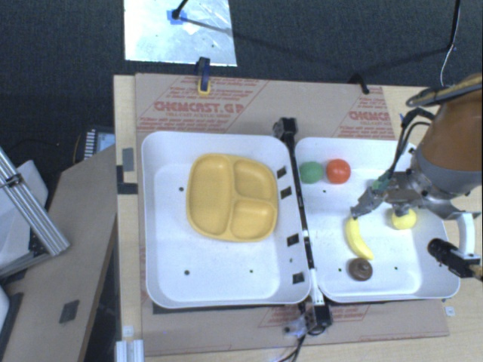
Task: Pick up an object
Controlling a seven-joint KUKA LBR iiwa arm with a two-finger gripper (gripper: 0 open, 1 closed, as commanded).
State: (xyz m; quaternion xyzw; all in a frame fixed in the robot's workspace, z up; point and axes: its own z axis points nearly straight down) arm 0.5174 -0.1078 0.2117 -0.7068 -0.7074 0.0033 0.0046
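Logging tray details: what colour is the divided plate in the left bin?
Yellow; the divided plate shows clearly in the camera view.

From my station the feed is evenly and brightly lit from overhead. The two white bins (226, 277) come close to washing out, with only thin soft shadows at their rims. The yellow tray (230, 197) shows faint sheen but no hard glare. A silvery sheet (181, 21) at the top reflects patchy light against the dark floor (53, 51). Focus is soft throughout: the printing on the cardboard (249, 96) is legible but fuzzy, and the small items blur at their edges.
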